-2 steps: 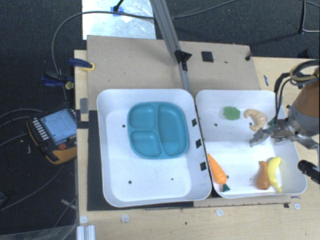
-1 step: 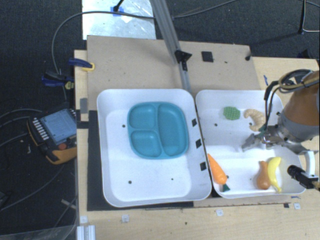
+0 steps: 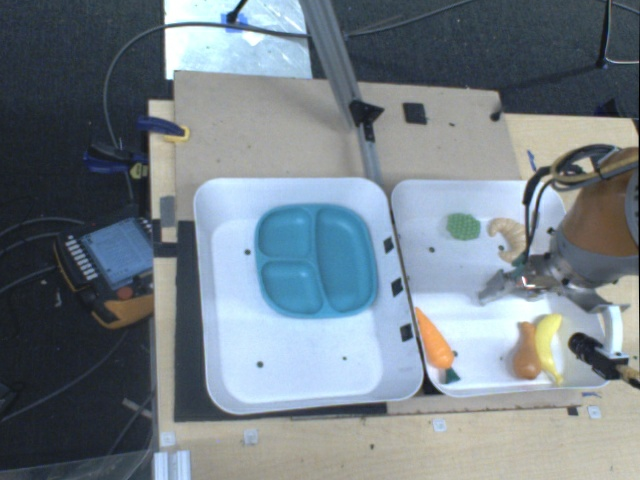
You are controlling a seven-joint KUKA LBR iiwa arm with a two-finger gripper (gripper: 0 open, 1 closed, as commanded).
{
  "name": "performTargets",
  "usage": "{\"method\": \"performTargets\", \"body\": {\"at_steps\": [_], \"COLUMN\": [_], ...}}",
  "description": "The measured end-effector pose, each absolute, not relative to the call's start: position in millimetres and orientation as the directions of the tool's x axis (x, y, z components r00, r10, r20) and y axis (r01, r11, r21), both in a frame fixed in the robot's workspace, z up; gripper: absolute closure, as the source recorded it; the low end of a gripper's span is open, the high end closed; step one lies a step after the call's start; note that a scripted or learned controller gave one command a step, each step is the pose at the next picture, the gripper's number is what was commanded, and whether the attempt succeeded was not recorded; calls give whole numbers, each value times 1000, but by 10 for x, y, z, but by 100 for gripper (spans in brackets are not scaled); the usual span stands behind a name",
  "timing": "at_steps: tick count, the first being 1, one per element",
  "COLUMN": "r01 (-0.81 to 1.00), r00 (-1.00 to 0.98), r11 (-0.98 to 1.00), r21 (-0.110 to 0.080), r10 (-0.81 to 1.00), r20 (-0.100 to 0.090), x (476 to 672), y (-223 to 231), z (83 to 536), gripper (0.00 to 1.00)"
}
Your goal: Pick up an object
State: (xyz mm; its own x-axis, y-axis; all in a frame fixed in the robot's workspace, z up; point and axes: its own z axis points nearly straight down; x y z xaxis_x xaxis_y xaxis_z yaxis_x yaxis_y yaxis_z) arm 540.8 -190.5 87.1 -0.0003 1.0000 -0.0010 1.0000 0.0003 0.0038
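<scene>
beside gripper (image 3: 503,286), croissant (image 3: 507,234), broccoli (image 3: 463,227), banana (image 3: 548,344)

Brown bench board (image 3: 300,118) under both bins. Left white bin (image 3: 225,298) holds blue three-compartment plate (image 3: 316,260), upper centre. Right white bin (image 3: 425,218) touching it at 3 o'clock. Grey pole (image 3: 335,53) slants from 12 o'clock down to seam between bins. Handheld pendant, orange-edged with blue screen (image 3: 108,268), on dark floor at 9 o'clock. Blue-yellow clamps (image 3: 140,143) at board's left edge, 10 o'clock. Black cables (image 3: 480,8) trail across floor at 1 o'clock.
</scene>
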Motion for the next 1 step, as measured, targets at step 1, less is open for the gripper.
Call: {"method": "performTargets", "body": {"at_steps": [1], "r01": [1000], "r00": [0], "r11": [0], "r21": [13], "r10": [1000], "r20": [-3], "x": [5433], "y": [-1910], "z": [999], "gripper": [100]}}
